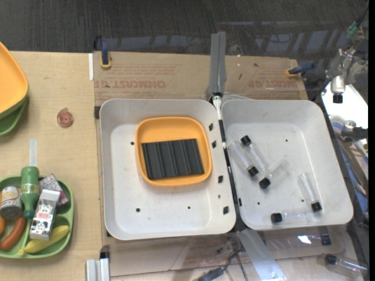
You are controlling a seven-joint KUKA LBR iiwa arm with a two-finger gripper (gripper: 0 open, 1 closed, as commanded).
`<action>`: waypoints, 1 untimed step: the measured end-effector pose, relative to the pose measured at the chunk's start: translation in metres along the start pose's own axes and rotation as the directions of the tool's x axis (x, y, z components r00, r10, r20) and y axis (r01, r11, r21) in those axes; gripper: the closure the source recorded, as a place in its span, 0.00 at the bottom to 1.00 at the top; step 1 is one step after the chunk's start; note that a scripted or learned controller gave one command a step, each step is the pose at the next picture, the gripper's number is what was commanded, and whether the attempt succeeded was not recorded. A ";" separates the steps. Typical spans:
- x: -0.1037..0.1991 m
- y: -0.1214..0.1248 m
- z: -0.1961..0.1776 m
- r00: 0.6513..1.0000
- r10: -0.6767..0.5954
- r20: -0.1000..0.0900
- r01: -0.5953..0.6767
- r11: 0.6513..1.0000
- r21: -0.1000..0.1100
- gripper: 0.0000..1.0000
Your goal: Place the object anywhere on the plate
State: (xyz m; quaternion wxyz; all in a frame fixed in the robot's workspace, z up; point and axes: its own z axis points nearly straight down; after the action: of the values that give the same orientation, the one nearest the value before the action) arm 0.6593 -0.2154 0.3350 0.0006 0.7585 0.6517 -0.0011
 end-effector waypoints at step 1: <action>0.001 0.000 -0.073 0.982 -0.186 0.000 0.186 0.982 0.000 1.00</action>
State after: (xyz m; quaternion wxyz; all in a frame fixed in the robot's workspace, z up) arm 0.6598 -0.2142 0.4084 0.0004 0.6942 0.7198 -0.0010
